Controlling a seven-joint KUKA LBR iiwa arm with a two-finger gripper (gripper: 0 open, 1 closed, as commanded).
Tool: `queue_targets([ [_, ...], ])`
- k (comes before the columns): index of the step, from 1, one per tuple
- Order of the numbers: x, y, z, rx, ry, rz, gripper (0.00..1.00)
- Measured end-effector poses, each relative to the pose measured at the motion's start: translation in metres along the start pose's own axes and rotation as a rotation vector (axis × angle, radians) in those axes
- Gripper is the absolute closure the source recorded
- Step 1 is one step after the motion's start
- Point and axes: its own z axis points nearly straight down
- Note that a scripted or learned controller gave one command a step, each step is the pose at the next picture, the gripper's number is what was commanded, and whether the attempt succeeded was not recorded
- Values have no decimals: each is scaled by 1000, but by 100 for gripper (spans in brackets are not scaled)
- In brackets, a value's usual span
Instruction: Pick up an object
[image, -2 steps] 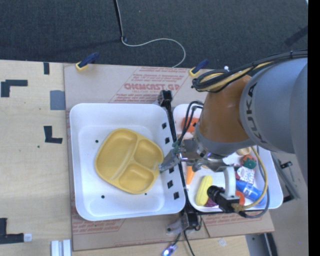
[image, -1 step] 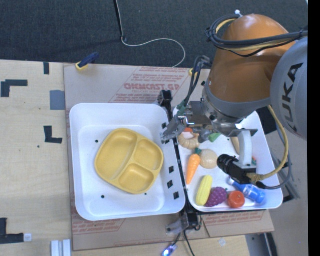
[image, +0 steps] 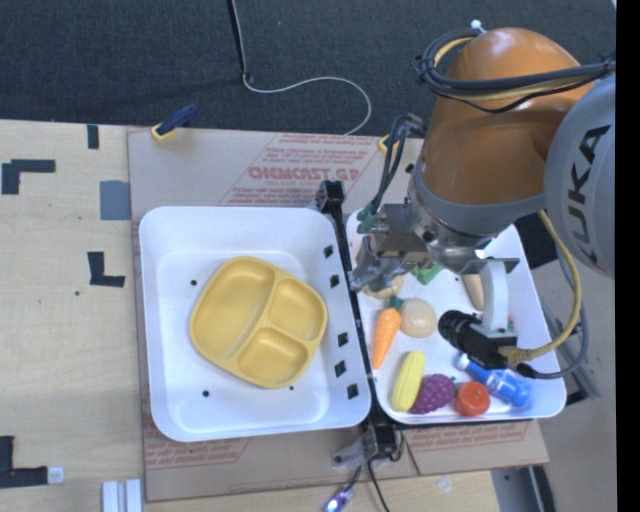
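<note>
The right bin (image: 535, 300) holds the pickable items: a toy carrot (image: 384, 335), a cream egg-shaped piece (image: 418, 318), a corn cob (image: 408, 380), purple grapes (image: 434, 393), a red tomato (image: 473, 399) and a blue object (image: 502, 385), all clustered near the bin's front half. The gripper (image: 385, 262) sits low over the bin's rear left corner, just behind the carrot and egg. Its tips are hidden in dark hardware, so I cannot tell its state. The arm (image: 500, 120) reaches in from the right, its orange band directly above the wrist, covering the bin's rear. The left bin (image: 160, 330) carries a yellow divided plate (image: 260, 320).
</note>
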Motion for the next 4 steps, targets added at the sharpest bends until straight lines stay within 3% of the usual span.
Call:
queue_targets([
  [1, 45, 0, -37, -5, 3, -3, 100],
  [2, 42, 0, -45, -1, 0, 0, 100],
  [3, -38, -1, 43, 8, -3, 12, 100],
  [4, 35, 1, -59, -13, 5, -6, 100],
])
